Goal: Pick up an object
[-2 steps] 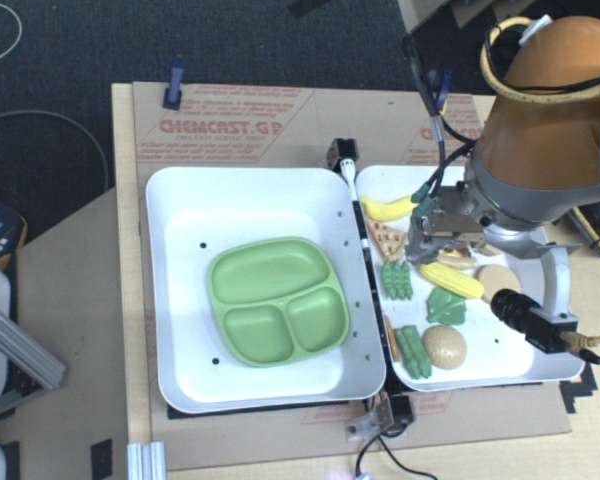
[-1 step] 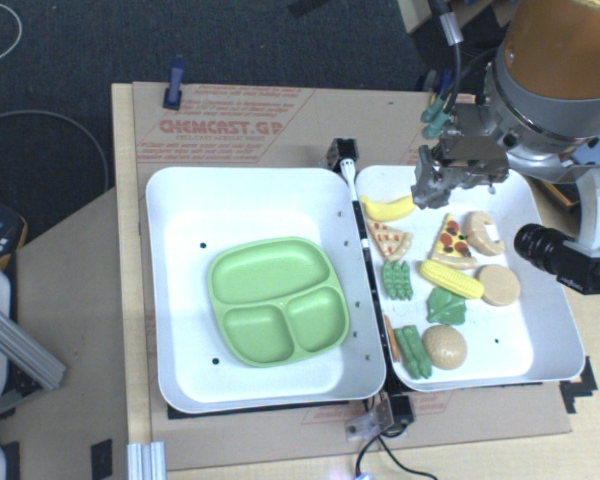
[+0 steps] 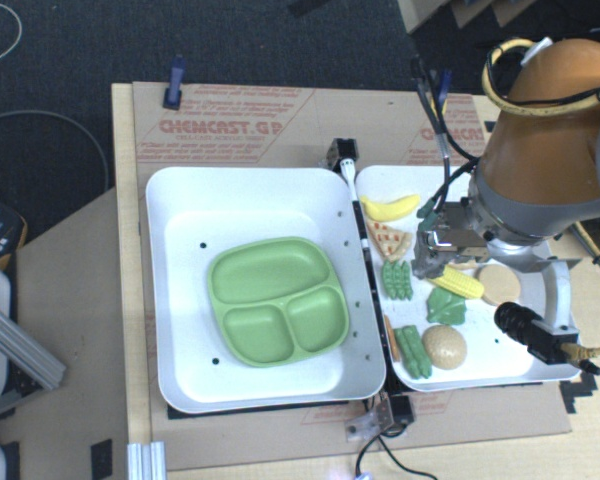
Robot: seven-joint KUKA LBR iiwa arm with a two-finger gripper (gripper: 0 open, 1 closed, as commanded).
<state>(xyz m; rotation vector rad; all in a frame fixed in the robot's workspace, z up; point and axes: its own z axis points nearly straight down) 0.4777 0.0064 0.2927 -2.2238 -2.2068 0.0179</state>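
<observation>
The toy foods are lying in the right bin (image 3: pixel 500 373): banana (image 3: pixel 391 207), pizza slice (image 3: pixel 389 239), corn cob (image 3: pixel 456 284), green beans (image 3: pixel 413 350); the gripper (image 3: pixel 437 251) is hanging low beside the pizza slice, its grip too hidden for me to tell; the green divided tray (image 3: pixel 276 299) is sitting in the left bin (image 3: pixel 180 268).

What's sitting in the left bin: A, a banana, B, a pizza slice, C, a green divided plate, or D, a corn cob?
C: the green divided plate lies alone in the left bin, while the toy foods are all in the right bin.
</observation>
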